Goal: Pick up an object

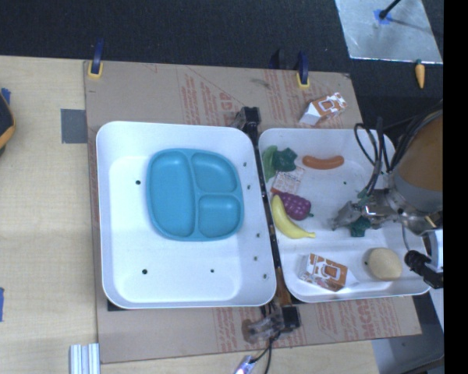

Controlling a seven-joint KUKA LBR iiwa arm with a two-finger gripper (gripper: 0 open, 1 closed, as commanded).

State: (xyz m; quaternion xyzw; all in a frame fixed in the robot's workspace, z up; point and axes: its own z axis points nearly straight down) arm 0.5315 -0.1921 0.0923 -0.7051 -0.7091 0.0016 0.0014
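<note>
Over the right bin [292, 291], the gripper [357, 218] hangs beside a small dark green object [361, 227]; whether it grips anything, I cannot tell.

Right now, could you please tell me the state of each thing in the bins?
Blue tray: upright in left bin, compartments bare.
Banana: lying flat, right bin.
Sausage: lying flat.
Carton: on its side.
Potato: resting loose.
Gripper: low over right bin.

Small dark teal obj [359, 227] in right bin, touching tool [349, 216].
</note>
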